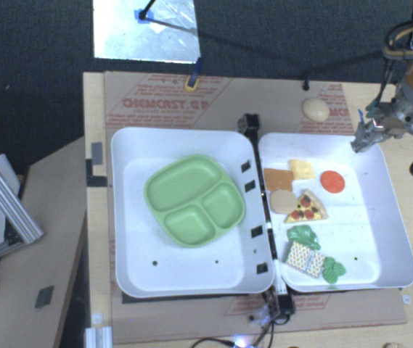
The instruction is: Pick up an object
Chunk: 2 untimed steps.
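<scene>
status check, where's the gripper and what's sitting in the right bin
Gripper over right bin's far right corner, nothing between the fingers. Pizza slice and red disc lie apart, untouched. Green tray in left bin. Nothing blocking.

A beige egg-shaped lump (316,109) lies on the cardboard (170,101).

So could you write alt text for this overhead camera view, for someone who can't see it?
A grey robot arm's gripper hovers at the far right corner of the right bin, which holds toy foods: a pizza slice, a red disc, yellow cheese and greens. The left bin holds a green divided plate.
</scene>
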### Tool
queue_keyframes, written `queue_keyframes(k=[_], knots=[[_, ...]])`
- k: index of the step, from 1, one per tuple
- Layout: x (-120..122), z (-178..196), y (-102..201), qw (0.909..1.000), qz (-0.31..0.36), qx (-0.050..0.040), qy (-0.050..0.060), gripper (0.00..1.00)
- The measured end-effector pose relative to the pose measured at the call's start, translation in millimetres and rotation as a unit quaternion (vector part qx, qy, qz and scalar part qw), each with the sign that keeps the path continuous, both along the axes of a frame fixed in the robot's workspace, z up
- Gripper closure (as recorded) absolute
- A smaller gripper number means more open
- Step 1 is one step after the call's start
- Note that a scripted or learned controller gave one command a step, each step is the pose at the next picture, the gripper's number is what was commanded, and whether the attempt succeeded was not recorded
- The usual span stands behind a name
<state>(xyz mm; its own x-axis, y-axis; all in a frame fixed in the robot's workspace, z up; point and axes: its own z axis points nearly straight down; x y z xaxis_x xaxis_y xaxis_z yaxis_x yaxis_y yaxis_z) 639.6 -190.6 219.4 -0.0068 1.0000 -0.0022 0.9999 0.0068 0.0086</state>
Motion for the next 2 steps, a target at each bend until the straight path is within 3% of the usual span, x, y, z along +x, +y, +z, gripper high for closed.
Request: queue_keyframes(k=[1, 2], knots=[[1, 6, 0, 1.0, 0.0, 0.0006, 0.002, 1.0], [-21, 5, 60, 1.0, 0.001, 0.0023, 0.004, 1.0]])
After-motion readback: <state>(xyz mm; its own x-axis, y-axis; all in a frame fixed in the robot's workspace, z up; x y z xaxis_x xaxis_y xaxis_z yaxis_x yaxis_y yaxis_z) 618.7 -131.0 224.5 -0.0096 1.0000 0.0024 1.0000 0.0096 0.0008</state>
